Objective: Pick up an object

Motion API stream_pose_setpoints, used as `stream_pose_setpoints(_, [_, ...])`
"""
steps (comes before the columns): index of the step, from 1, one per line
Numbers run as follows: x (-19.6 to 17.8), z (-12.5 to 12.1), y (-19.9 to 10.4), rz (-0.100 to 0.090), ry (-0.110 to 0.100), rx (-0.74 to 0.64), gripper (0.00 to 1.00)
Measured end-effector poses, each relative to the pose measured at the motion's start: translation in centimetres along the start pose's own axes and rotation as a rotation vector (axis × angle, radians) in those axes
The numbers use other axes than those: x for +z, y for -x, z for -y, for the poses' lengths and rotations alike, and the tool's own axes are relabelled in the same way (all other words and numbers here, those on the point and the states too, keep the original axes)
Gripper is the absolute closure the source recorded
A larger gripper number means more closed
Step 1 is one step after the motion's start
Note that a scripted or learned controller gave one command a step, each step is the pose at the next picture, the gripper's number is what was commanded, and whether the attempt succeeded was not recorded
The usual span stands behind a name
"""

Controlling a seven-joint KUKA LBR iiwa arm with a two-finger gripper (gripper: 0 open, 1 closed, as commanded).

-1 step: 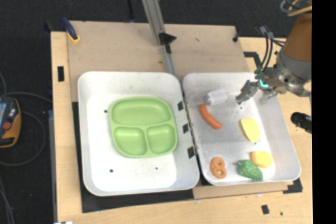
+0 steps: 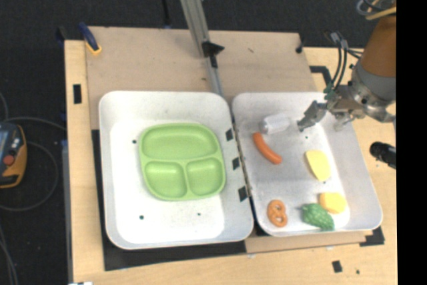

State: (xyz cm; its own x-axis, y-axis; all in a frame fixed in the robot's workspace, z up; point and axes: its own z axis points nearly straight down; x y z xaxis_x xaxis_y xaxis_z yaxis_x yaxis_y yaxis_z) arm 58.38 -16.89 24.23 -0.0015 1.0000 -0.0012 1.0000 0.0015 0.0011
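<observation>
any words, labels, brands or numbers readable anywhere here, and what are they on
None can be read.
The orange device at the left edge has a small dark panel, too blurred to show any text.
The green tray, both white bins and the toy food, such as the pretzel, carry no visible print.

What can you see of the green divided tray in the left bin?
The green tray is a light green, plastic-looking plate with rounded corners and three compartments: one wide along the far side, two smaller on the near side. It lies flat and upright, slightly turned, near the middle of the left bin, resting on its floor. Nothing lies in it, and the gripper is over the right bin, apart from it.
</observation>
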Motion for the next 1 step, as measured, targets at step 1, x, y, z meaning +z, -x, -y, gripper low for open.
stream_pose_setpoints(1, [4.39, 0.45, 0.55, 0.000, -0.004, 0.002, 0.00])
